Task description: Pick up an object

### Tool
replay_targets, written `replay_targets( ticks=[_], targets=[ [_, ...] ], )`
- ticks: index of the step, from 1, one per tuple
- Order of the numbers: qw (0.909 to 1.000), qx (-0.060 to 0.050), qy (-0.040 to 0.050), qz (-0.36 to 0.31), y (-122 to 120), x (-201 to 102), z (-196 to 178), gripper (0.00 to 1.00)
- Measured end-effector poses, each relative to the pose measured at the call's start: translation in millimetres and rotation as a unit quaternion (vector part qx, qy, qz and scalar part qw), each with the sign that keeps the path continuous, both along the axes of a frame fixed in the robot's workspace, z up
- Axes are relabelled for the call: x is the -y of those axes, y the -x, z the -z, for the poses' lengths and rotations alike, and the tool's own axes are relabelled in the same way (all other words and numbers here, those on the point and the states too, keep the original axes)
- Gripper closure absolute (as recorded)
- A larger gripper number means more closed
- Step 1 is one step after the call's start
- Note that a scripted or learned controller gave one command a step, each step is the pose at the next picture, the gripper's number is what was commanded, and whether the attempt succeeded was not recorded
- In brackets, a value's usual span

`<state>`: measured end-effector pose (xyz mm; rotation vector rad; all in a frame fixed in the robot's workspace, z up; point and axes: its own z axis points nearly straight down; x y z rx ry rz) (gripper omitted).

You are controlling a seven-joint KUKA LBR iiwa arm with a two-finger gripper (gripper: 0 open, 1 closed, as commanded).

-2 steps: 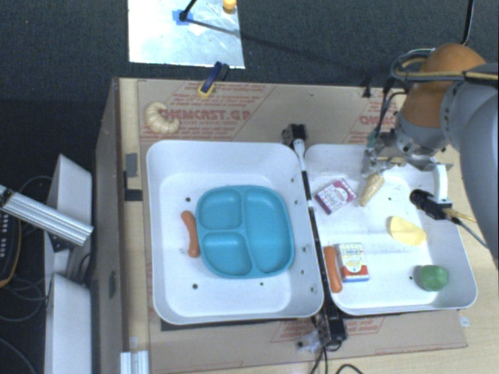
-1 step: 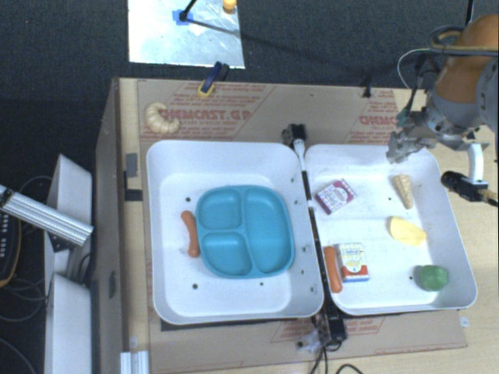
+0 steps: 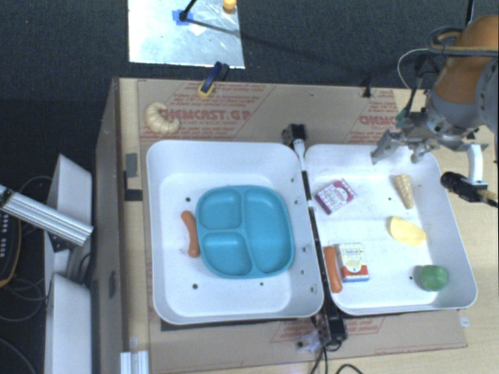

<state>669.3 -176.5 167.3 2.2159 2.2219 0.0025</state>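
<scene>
Gripper hangs spread and empty at the right bin's far edge, probably lining up on the cone-shaped thing lying loose just below it, nothing pinched yet.

Robot lab: bench-mounted bins, cables

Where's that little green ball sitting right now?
The green ball lies in the right bin's near right corner, just below the yellow piece, well away from the gripper.

Bins – glossy white plastic; tray – smooth plastic.
</scene>
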Motion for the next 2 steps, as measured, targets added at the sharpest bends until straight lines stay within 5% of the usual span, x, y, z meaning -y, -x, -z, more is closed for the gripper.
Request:
replay_targets(
  ticks=[1, 2],
  targets=[
    [1.0, 0.003, 0.0007, 0.0, 3, -46, 77, 0.0],
    [1.0, 0.0, -0.001, -0.001, 0, -93, 82, 0.0]
  ],
)
